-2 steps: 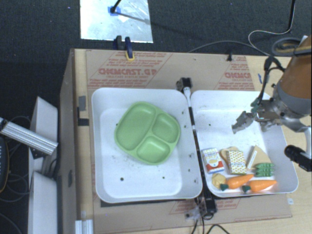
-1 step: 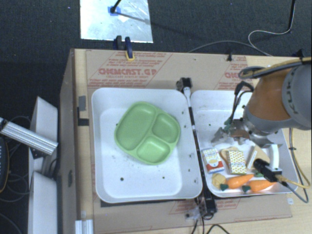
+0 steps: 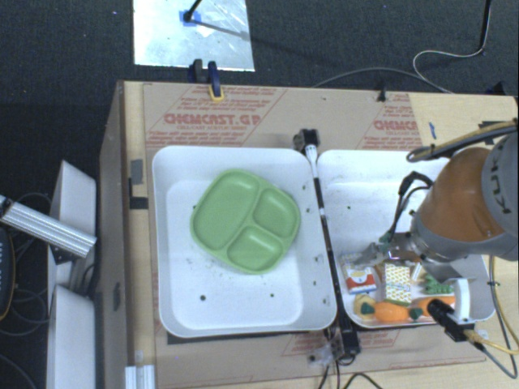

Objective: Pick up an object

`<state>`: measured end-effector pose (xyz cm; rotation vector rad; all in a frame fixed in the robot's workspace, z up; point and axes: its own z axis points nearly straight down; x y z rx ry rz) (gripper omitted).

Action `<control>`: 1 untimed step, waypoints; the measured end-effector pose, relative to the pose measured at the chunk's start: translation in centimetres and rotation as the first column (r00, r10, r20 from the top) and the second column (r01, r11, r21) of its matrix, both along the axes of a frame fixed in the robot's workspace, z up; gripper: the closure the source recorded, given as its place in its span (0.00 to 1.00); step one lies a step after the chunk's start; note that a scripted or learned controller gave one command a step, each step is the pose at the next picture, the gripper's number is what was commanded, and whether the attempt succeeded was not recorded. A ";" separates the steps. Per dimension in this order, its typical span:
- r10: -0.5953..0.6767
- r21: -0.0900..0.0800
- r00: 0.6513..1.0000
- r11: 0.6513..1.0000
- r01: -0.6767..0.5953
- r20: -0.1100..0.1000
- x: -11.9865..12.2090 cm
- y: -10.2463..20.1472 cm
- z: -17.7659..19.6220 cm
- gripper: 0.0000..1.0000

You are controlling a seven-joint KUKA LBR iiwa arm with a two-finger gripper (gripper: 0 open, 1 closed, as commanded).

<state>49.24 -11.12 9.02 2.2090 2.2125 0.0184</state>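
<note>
Approach step by my read: gripper (image 3: 399, 255), jaw state I cannot tell, sits over the right bin (image 3: 357, 177) with the object pile (image 3: 389, 292) at its 6 o'clock, so next comes a descent onto one piece.

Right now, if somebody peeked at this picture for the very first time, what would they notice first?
Probably the big green divided plate, lying by itself in the middle of the left bin. Next, the grey arm with its orange band, reaching in from the right over the right bin. Under it, at that bin's near edge, sits a bright huddle of small objects, including an orange one.
</note>
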 end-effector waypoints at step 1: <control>0.000 -0.003 1.000 1.000 0.000 0.005 0.1 -0.1 1.1 1.00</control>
